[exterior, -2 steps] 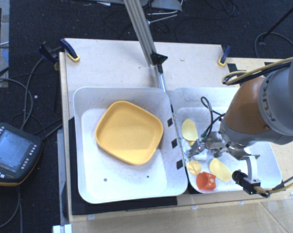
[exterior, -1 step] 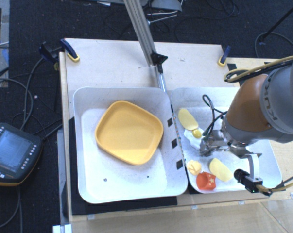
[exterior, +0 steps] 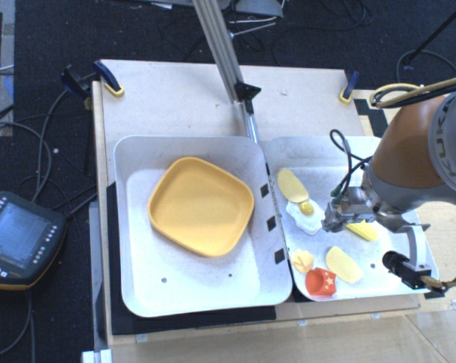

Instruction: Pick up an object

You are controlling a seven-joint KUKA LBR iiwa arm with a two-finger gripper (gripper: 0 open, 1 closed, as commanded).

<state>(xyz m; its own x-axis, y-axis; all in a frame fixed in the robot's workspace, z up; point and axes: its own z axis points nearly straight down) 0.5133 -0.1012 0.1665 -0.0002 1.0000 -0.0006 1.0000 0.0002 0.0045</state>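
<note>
In the right bin (exterior: 318,153) lie several small toy foods: a pale yellow oval piece (exterior: 292,184), a white fried egg with a yellow yolk (exterior: 305,215), a yellow wedge (exterior: 363,231), a yellow oval slice (exterior: 342,264), a small yellow chunk (exterior: 302,261) and a red piece (exterior: 320,281). My gripper (exterior: 338,216) hangs low over the bin between the fried egg and the yellow wedge, its tips hidden by the wrist body.
The left bin (exterior: 137,278) holds a large yellow square plate (exterior: 202,205). A grey metal pole (exterior: 224,48) slants up from the divider between the bins. Yellow clamps (exterior: 113,88) sit at the bench's back corners. A teach pendant (exterior: 20,239) lies on the floor at left.
</note>
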